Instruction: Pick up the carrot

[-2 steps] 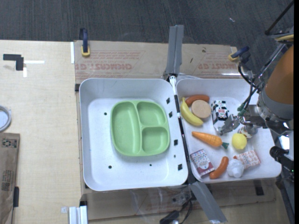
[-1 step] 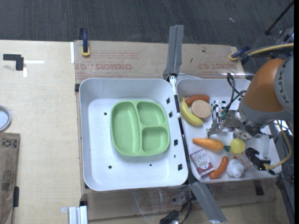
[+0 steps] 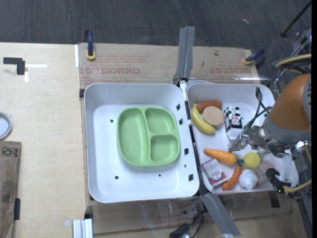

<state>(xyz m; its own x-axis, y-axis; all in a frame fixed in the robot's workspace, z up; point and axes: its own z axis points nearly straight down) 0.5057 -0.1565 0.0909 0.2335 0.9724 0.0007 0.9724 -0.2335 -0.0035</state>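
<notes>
From above, the carrot [image 3: 221, 156] is a small orange toy, fat at one end and thin at the other, with a green top. It lies flat in the right bin [image 3: 198, 133]. Its long side runs left to right and tips down a little to the right. The thin tip points left, toward the wall between the bins. The green top points right, toward a yellow lemon [image 3: 252, 159].

The gripper [image 3: 241, 142] is just above and to the right of the carrot's green end. It is close to the carrot, but nothing sits between its fingers. I cannot tell how far its jaws are open, because the metal parts blur together.

A banana [image 3: 201, 121] and a tan round thing [image 3: 213, 115] lie left of the gripper, farther up. A small red box [image 3: 212, 171] lies below it, to the left. A green tray [image 3: 148, 135] sits in the left bin [image 3: 94, 148].
</notes>
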